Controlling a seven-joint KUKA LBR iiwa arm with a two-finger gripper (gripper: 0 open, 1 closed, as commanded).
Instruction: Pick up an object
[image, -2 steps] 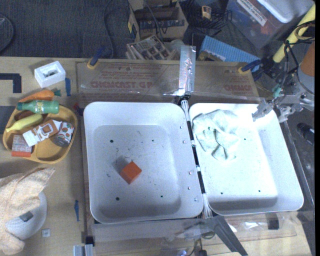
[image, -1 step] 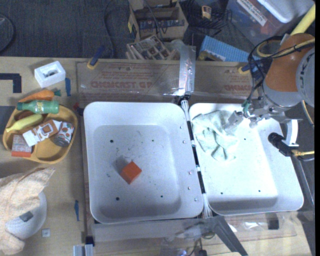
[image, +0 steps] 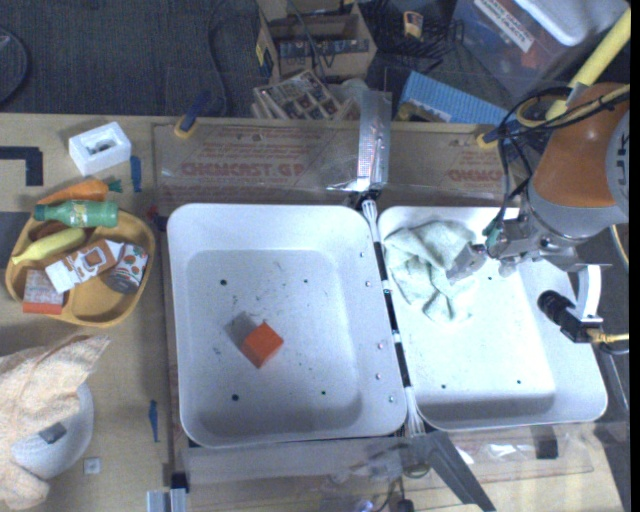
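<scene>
A crumpled pale green cloth (image: 428, 266) lies at the back left of the right bin (image: 520, 385). My gripper (image: 470, 262) hangs over the cloth's right edge, its grey fingers pointing left and down toward the fabric. The arm's orange band and grey wrist sit above the bin's back right corner. An orange block (image: 263, 344) rests on the floor of the left bin (image: 200, 260), slightly left of centre, far from the gripper.
A yellow bowl (image: 110, 305) with toy food and packets stands on the bench at the left. A beige cloth (image: 45, 395) lies below it. A white box (image: 100, 148) sits at the back left. Cables and a black fitting (image: 565, 315) hang at the right bin's right side.
</scene>
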